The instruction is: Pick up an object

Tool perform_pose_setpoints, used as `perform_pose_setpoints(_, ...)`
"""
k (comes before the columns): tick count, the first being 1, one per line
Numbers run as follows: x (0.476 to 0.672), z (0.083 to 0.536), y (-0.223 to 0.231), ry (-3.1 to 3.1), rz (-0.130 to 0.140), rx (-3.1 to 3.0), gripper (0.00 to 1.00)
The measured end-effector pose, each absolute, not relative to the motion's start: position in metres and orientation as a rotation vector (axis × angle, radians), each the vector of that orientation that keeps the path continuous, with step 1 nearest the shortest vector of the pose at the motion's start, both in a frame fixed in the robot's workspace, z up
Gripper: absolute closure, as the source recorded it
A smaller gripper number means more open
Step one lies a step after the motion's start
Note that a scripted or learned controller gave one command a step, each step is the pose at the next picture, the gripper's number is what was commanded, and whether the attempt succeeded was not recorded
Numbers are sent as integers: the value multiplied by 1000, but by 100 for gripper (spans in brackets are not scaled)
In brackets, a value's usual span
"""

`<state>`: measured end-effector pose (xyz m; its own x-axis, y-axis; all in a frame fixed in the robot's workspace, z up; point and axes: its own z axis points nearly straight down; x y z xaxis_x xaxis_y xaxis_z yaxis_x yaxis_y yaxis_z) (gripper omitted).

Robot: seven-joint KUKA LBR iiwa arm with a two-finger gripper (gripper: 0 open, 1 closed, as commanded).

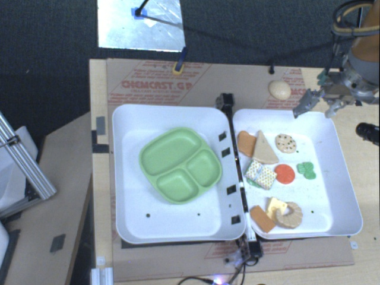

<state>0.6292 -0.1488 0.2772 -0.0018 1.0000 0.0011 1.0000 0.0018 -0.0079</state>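
Observation:
My gripper [316, 107] hangs open over the far rim of the right bin [341, 159], its two fingers spread and nothing between them. In that bin lie an orange slab [246, 142], a tan wedge [265, 149], a chip cookie [285, 142], a red disc [284, 174], a small green piece [306, 170], a patterned block [261, 174], an orange piece [262, 219], a yellow chunk [274, 205] and a tan ring [290, 215]. The cookie is the nearest item, below and left of the fingers.
A green divided plate [180, 165] sits in the left bin [127, 129]. A beige egg-shaped ball [279, 89] rests on the bench beyond the right bin, left of the gripper. A foil sheet [141, 16] lies at the back, and a metal rail [24, 159] stands far left.

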Motion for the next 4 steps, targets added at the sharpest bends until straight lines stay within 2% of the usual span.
perform_pose_setpoints(1, 631, 283, -149, -2227, -1, -2218, 0)
perform_pose_setpoints(2, 628, 241, -148, -2224, 1, -2219, 0)
perform_pose_setpoints(4, 644, 131, -144, -2227, 1, -2215, 0)
